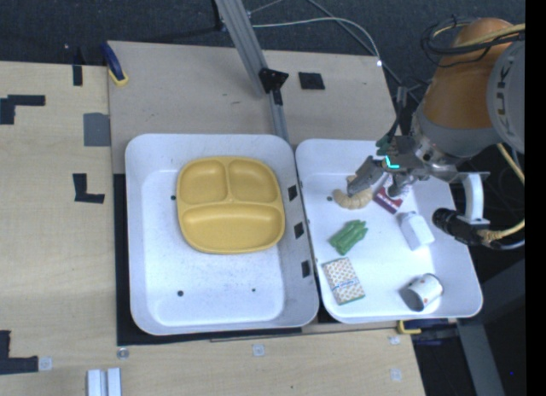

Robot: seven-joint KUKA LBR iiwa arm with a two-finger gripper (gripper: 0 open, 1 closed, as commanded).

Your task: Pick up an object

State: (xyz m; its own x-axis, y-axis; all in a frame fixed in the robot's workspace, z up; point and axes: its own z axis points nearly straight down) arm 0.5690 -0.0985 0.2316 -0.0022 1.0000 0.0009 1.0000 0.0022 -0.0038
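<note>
The surface [51, 241] carries two bins. The left bin [149, 241] holds a yellow divided plate [230, 204], with bare floor below it. In the right bin [452, 288], the gripper [381, 183] hangs near the top edge just above a tan piece [351, 200]; its fingers spread slightly, nothing between them. A red item [388, 203] is partly hidden. Below lie a green toy [349, 236], patterned packet [343, 280], white block [416, 231] and cup [422, 291] near the right rim.

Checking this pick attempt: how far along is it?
Done: the gripper is down in the right bin, at the tan piece. In hand: nothing visibly between the fingers. Left: grasp and lift; green item, checked packet and cup lie untouched.
</note>
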